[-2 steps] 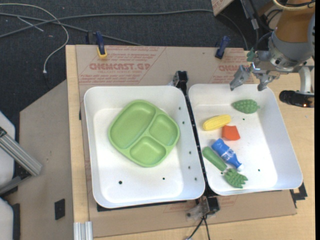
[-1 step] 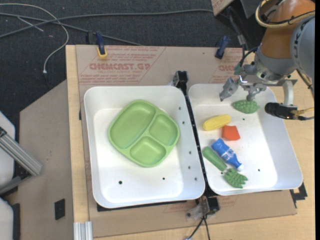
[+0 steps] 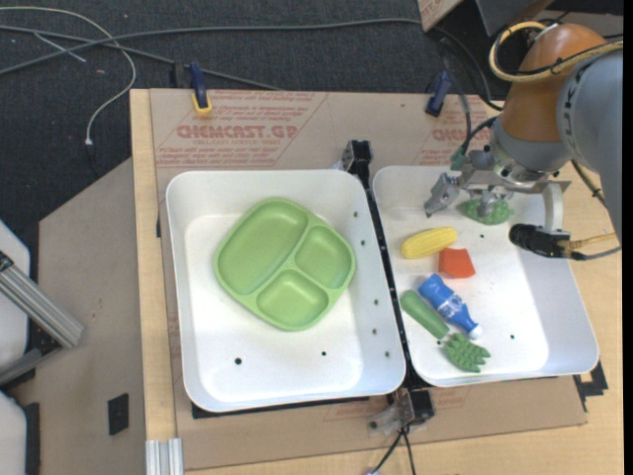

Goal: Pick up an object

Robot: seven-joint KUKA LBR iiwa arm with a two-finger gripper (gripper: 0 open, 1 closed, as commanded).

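Green divided plate [image 3: 285, 262] fills left bin [image 3: 188, 295]. My gripper [image 3: 465, 194] hovers upper right over right bin [image 3: 554, 315], above yellow corn [image 3: 428, 242]; whether anything is gripped, I cannot tell.

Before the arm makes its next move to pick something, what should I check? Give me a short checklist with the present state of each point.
1. Gripper over the right bin: ok.
2. Object between its fingers: not ok, none seen.
3. Target chosen: cannot tell; a green toy lies just beside the gripper.
4. Corn and red block apart enough to grasp: ok.
5. Blue bottle free: not ok, it touches the green brush.
6. Green plate out of the way in the left bin: ok.
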